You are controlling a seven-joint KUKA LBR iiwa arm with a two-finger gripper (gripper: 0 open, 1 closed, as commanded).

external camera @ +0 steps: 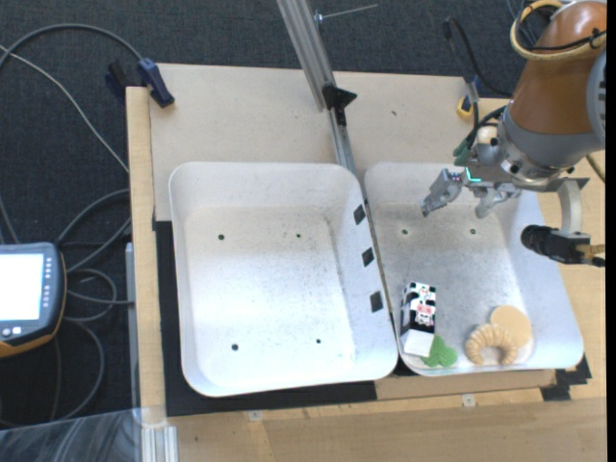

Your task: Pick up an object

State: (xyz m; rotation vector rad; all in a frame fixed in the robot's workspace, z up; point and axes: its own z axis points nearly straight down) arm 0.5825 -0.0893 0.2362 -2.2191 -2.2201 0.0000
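Gripper (pixel 462 196) upper right of frame over right bin (pixel 539 287), fingers spread, holding nothing. Cow-print carton (pixel 419 314) lower right, no legible text.

Both white bins (pixel 260 287) look like matt, speckled plastic on a pale wooden bench (pixel 241 114) beneath a smooth metal rail (pixel 303 32).
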